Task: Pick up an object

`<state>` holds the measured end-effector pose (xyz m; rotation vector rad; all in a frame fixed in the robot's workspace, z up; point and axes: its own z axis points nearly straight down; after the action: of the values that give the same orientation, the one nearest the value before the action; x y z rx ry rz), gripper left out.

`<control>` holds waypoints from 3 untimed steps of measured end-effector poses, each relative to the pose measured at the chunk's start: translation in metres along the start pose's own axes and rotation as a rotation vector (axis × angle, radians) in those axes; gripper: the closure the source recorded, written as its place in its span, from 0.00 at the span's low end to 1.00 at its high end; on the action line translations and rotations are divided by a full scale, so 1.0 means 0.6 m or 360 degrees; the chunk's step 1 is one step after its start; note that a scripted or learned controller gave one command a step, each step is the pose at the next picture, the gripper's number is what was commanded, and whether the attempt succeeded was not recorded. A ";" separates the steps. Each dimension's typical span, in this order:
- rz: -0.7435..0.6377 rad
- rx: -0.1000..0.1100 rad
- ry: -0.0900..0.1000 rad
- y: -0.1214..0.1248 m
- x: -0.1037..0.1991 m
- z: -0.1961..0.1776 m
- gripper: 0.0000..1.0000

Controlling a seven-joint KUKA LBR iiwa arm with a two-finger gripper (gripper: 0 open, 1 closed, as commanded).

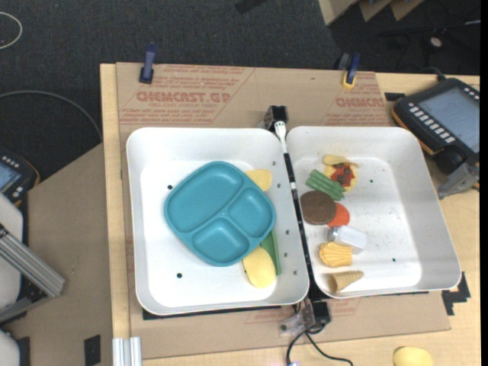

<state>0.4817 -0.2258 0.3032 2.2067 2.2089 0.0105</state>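
Resting in the left bin (145, 204), a blue divided plate (219, 212) lies at centre; toy foods cluster at nine o'clock in the right bin (404, 204); the jaws' state cannot be told.

Worktop (229, 90): light wood, overlaid with a brown cardboard sheet (191, 97) bearing red printed lettering along its far edge. A blue clamp (147, 63) grips the far-left edge of the sheet; a yellow-and-blue clamp (350, 69) grips the far edge further right. A black clip (276, 117) sits at the far end of the seam between the two bins; a second black clip (316, 313) with a trailing cable sits at the near end. A handheld control pendant (442, 120) with a dark screen rests at the far right. Aluminium framing (30, 265) crosses the near-left corner. Dark carpet floor (114, 21) lies beyond the worktop.
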 end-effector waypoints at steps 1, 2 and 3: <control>0.0000 0.0020 0.0008 -0.002 0.002 -0.003 1.00; -0.0010 0.0016 0.0012 0.000 0.095 -0.080 1.00; 0.0010 0.0039 0.0015 -0.007 -0.001 0.052 1.00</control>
<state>0.4779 -0.2268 0.2717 2.2307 2.2187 -0.0060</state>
